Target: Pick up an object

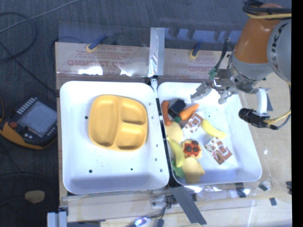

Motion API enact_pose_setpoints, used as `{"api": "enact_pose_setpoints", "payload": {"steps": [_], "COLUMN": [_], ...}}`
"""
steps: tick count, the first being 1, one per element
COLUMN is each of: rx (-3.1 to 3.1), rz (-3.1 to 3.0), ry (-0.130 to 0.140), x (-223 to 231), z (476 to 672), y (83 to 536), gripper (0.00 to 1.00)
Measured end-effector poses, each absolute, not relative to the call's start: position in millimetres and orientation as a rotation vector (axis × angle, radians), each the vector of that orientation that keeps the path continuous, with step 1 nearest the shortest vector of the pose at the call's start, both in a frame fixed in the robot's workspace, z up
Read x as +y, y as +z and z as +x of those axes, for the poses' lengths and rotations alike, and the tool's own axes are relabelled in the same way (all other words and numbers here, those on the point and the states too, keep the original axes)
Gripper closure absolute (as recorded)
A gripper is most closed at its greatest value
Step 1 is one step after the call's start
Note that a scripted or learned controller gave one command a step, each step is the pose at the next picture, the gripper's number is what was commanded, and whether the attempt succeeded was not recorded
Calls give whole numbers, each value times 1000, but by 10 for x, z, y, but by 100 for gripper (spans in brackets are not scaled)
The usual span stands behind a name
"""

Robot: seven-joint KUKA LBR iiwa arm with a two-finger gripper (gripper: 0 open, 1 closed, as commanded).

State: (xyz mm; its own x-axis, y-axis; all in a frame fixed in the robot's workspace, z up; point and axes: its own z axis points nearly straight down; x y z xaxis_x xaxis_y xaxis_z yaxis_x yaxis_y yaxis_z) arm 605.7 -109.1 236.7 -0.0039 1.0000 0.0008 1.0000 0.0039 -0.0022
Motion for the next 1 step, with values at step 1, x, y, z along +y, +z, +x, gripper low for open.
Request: {"api": "enact_pose_setpoints", "payload": {"steps": [1], "rx": [-2252], "rz": [-2205], "ry": [-6], "x": [-1200], "z": [6125], "y": [1012], "gripper": [0]}}
